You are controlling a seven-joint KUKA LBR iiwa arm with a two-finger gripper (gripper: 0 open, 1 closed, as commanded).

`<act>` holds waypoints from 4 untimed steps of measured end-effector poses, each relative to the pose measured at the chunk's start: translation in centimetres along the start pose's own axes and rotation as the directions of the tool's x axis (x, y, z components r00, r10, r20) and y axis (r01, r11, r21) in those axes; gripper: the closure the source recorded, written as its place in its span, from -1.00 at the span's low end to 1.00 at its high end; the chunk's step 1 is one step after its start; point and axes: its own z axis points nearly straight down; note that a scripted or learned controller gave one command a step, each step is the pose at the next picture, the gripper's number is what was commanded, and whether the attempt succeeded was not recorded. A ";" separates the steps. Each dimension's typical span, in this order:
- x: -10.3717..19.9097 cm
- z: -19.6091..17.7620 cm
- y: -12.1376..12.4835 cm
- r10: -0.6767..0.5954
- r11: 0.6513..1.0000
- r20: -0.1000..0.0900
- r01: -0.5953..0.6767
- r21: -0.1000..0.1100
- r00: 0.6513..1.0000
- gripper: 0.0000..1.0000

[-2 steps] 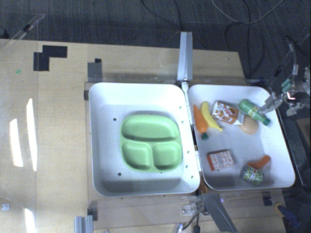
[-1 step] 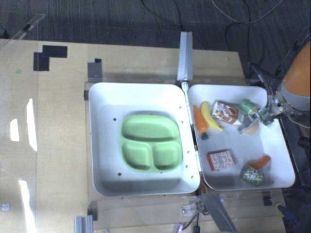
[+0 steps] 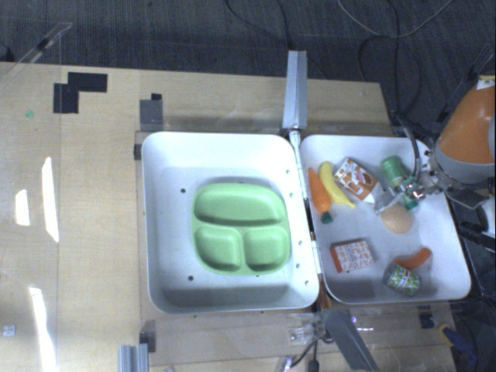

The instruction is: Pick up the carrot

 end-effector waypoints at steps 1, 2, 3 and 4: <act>-0.1 -12.0 2.5 -0.168 0.986 0.006 0.168 -0.004 0.986 -1.00; 0.8 0.8 -2.4 -0.257 0.966 0.007 0.257 -0.004 0.966 -1.00; 0.8 -0.4 -2.1 -0.257 0.966 0.014 0.257 -0.011 0.966 1.00; 3.0 -9.3 -7.5 -0.762 0.648 0.008 0.762 0.001 0.648 1.00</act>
